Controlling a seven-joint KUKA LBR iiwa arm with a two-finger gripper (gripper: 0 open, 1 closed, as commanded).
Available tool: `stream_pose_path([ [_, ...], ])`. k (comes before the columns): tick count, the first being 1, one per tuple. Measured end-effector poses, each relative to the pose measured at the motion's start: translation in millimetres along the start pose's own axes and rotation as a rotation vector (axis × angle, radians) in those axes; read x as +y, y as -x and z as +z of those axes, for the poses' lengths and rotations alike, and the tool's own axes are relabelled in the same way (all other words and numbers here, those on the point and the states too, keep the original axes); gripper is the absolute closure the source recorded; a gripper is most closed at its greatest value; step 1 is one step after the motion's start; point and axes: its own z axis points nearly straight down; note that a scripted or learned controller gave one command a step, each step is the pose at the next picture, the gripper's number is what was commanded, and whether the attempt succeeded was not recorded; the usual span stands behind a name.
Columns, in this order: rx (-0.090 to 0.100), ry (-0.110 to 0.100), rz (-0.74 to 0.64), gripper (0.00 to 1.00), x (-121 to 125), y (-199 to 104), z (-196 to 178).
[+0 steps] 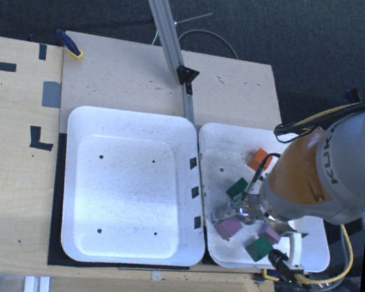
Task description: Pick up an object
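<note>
The right bin (225, 140) holds several small objects. An orange block (257, 159) lies near its back, a dark green block (236, 189) sits mid-bin, a purple block (228, 228) lies toward the front, and a green block (259, 249) rests near the front rim with a small pink piece (271, 235) beside it. My gripper (237, 212) reaches down between the dark green block and the purple block, just above the purple one. The arm's grey and orange body hides the bin's right part.
The left bin (76, 163) stands beside the right one. A slanted metal rail (167, 26) runs from the top down to the bins' shared back edge. A blue and yellow item (70, 43) lies on the bench at far left.
</note>
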Motion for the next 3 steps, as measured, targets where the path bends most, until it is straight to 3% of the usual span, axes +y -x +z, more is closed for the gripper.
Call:
stream_pose_path([
  [1, 0.0, 0.001, -0.002, 0.0, -2.4, -3.7, 0.3],
  [2, -0.001, -0.001, -0.003, 1.0, -3.3, -3.7, -9.0],
  [3, -0.005, 0.007, -0.005, 1.0, 70.5, 2.4, -53.4],
])
